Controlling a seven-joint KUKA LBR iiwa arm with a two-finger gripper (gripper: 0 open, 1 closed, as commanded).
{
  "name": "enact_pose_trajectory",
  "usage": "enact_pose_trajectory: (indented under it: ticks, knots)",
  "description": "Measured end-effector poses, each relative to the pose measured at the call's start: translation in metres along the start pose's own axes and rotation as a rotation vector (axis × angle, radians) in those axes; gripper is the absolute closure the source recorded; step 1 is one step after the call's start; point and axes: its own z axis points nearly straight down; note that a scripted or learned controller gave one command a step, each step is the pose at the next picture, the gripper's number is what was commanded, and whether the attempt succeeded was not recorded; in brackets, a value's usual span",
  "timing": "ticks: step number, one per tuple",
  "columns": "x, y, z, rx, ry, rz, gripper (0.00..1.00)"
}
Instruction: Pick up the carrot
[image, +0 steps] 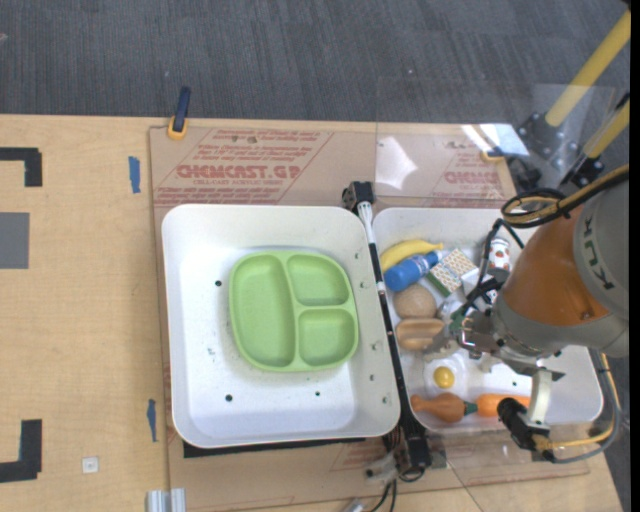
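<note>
At the left of the frame we see the bare bench (70, 330) with black tape marks, and then the left bin (190, 400), which carries a green divided plate (294, 310) near its middle. Moving right past the seam between the bins, we reach the right bin (580, 400), crowded with toy food: a banana (410, 248) at the top, a blue bottle (408, 270) just below it, a tan egg-like piece (415, 302), a brownish piece (420, 333) beneath that, and a fried egg (443, 377) lower down. The carrot (440, 406) lies along the lower edge of this bin, in the lower right of the frame, with another orange piece (488, 405) just to its right; we cannot say whether that belongs to the same toy. Further right, the arm (560, 290) leans in over the bin, and its end effector (470, 335) hangs above the clutter, a little higher in the frame than the carrot and apart from it. Its tip is hidden among the wrist parts, so we cannot tell how it is set, and nothing shows held in it. We judge the step in hand to be the approach, with the carrot not yet taken. The next move calls for shifting toward the lower edge, lining up across the carrot's narrow width, and descending without nudging the fried egg or the bin wall.
</note>
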Motion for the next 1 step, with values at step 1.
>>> enact_pose_trajectory:
  ticks: [1]
  knots:
    - [-0.0022, 0.0045, -0.0127, -0.017, -0.006, 0.005, 1.0]
